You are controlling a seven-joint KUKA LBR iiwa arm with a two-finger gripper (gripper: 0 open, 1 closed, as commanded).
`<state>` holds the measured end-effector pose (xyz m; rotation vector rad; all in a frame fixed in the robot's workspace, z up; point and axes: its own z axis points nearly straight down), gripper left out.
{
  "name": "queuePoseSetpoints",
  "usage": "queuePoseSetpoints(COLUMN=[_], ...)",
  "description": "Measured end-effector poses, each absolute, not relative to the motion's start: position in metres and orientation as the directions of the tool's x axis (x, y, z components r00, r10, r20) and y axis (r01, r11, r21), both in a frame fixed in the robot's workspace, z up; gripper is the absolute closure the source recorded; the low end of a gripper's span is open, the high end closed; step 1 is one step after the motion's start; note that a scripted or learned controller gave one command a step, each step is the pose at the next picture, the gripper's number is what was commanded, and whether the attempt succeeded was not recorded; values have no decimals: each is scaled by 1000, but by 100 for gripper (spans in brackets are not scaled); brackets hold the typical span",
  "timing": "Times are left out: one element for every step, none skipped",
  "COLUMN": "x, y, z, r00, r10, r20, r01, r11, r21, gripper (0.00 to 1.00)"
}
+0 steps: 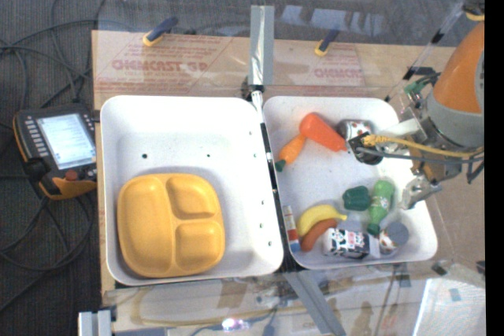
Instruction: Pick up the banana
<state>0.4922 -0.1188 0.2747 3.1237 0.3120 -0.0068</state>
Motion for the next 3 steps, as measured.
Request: queuePoseSetpoints(x=[488, 488, 488], y=[-80, -79, -79], z=[182, 190, 190], r00=[905, 904, 904], r10=[425, 427, 427], r20=[-5, -9, -9], r01=[425, 427, 427], r11=[-905, -904, -904], r21=[-4, -9, -9], gripper=[0, 100, 0])
